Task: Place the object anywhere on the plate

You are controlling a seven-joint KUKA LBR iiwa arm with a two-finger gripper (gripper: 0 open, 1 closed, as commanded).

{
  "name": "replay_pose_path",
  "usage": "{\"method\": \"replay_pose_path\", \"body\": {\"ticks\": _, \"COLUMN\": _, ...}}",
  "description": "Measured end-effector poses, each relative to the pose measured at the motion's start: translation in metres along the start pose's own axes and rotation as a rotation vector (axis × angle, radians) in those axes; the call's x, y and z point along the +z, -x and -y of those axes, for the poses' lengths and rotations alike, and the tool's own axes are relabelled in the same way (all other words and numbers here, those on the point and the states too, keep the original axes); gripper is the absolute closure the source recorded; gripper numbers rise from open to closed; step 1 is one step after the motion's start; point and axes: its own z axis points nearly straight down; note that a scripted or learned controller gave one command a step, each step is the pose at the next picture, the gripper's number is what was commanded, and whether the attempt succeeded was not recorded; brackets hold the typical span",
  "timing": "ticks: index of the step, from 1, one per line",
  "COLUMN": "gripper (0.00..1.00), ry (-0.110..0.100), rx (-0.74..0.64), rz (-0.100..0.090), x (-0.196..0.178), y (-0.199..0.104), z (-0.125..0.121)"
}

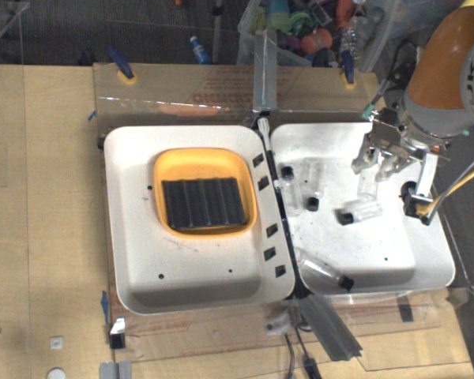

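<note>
**Tool over the right bin, plate away in the left bin**

The two-finger tool (377, 166) hangs over the far right part of the right shallow white bin (395, 271), below the grey arm with its orange band (450, 50). Its pale fingers point down and look slightly parted, with nothing visibly between them; I judge it open and empty, though the fingertips are small and pale against the bin floor.

The likeliest object is the small clear plastic piece with a black end (355, 212), lying on the bin floor just beside and nearer the camera than the tool, towards the bin's middle. Its long axis runs roughly across the bin, black end towards the divider. So the coming move seems to turn on a short drop towards the near side and slightly leftward.

Other clear, black-capped pieces lie in the same bin: two near the divider (299, 181) and one at the near left corner (325, 273). Which one the task means cannot be told for certain.

The orange rounded-square plate (204, 163) sits in the middle of the left shallow white bin (134, 267), well apart from the tool, across the divider. A dark ribbed rectangular block (203, 204) already lies on it, covering most of its centre, leaving the rim bare.
</note>
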Motion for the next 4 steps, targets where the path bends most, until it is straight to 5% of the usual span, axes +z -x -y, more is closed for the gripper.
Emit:
{"method": "replay_pose_path", "body": {"ticks": 1, "gripper": 1.0, "ry": 0.004, "rx": -0.106, "rz": 0.004, "x": 0.003, "y": 0.003, "z": -0.066}}
{"method": "replay_pose_path", "body": {"ticks": 4, "gripper": 1.0, "ry": 0.008, "rx": -0.628, "rz": 0.005, "x": -0.05, "y": -0.032, "z": -0.052}}
